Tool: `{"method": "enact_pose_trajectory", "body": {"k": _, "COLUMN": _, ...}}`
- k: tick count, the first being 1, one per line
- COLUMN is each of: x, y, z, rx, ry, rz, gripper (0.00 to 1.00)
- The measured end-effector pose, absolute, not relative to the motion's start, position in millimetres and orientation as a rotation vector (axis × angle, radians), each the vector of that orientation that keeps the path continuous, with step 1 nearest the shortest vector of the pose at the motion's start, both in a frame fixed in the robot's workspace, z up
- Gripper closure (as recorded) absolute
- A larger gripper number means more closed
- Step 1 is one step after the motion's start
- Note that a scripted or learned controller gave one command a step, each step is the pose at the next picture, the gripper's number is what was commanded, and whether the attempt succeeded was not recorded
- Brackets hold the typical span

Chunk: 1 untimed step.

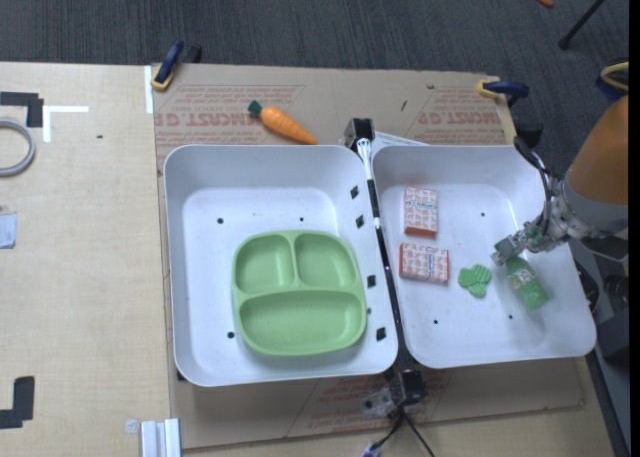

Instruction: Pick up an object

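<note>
The claw (517, 248) is seen low in the right bin (470, 340), close to that bin's right wall, at the end of a grey arm (600, 180) with an orange band that reaches in from the right. Whether the claw is wide or narrow cannot be told, as its tip is a small blurred cluster of metal. A green bottle (527, 283) lies just below the claw, touching or nearly touching it; no object can be made out between the claw's parts. A small green leafy toy (475, 279) lies just to the left of the claw. Further left two small orange-and-white cartons are found, one (424, 262) level with the claw and one (421, 212) above it; their print is too small to be read. Bare bin floor is left open above and below the claw, while the right wall stands close beside it. Well to the left, in the left bin (200, 195), a green divided plate (298, 292) with three compartments is set. Beyond the bins, up and to the left, a toy carrot (283, 122) lies on brown cardboard (220, 110) printed with red lettering, seen upside down and not clearly legible.
</note>
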State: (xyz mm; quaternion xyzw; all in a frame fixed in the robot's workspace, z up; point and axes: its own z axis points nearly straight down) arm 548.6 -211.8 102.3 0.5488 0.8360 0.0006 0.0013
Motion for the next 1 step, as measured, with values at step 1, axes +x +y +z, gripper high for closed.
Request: {"method": "enact_pose_trajectory", "body": {"k": 1, "x": 565.6, "y": -146.9, "z": 254.2, "rx": 1.847, "ry": 2.538, "rz": 0.0, "gripper": 1.0}}
